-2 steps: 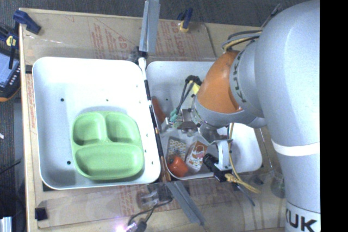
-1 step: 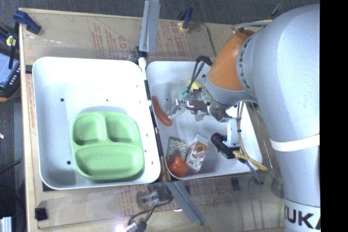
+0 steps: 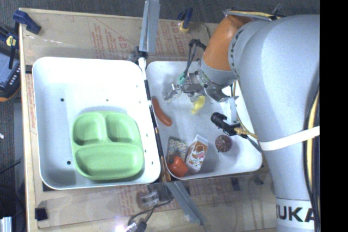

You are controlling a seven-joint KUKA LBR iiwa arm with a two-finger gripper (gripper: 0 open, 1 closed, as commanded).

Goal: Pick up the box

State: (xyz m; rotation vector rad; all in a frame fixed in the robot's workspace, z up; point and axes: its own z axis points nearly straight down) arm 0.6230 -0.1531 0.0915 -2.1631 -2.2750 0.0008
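Dark carpet surrounds a wooden bench (image 3: 98, 35) that bears two shallow white bins side by side. In the camera view, the left bin (image 3: 54, 79) holds a green divided tray (image 3: 107, 145). The right bin (image 3: 247, 163) holds a sausage (image 3: 161, 111), a yellow piece (image 3: 198, 103), a tomato (image 3: 177, 166), a dark brown ball (image 3: 223, 143) and the box (image 3: 197, 154), a small printed carton lying near the bin's front edge, just beside the tomato. The gripper (image 3: 179, 87) sits near the bin's back, well apart from the box; whether it is open or closed I cannot tell. The box looks light, stiff cardboard, probably a little slick and easy to crush. Pinching across its narrow sides seems the best hold.
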